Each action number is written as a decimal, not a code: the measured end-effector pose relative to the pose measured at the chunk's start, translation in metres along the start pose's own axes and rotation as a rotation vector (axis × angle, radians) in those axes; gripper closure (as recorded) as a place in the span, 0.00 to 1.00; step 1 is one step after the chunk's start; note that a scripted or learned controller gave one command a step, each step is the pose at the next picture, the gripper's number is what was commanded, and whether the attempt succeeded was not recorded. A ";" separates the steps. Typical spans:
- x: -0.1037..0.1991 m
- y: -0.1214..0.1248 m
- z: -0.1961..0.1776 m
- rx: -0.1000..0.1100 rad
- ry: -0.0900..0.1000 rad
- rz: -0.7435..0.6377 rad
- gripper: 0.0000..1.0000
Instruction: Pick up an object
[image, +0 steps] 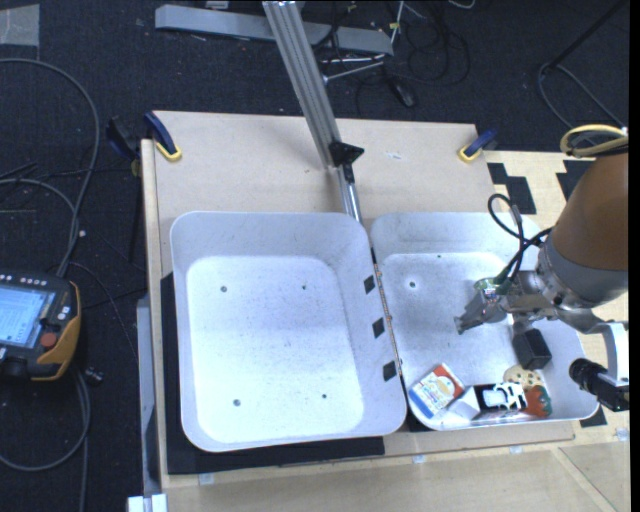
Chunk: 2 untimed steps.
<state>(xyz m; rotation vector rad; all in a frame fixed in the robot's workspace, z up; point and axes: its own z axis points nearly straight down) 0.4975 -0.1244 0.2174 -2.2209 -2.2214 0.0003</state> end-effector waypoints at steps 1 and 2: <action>0.078 0.005 0.030 0.002 0.001 -0.005 0.00; 0.075 0.006 0.019 0.000 0.000 0.000 1.00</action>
